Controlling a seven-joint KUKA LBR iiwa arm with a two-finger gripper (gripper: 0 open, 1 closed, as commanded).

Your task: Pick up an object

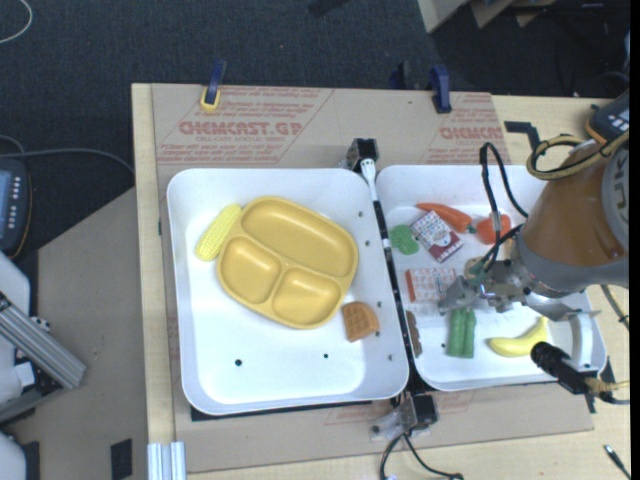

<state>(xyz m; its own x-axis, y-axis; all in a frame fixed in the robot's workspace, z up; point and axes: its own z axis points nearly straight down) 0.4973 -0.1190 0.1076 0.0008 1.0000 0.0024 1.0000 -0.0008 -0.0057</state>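
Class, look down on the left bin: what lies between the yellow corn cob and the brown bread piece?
The yellow divided tray lies between the corn cob and the bread piece, as the camera view shows.

Counter (300, 118) wood-topped, red print across far edge. Yellow clamp (211, 95) and blue clamp (440, 88) on that edge. Dark carpet (150, 28) beyond. Black cable (60, 158) trails left, beside my counter.
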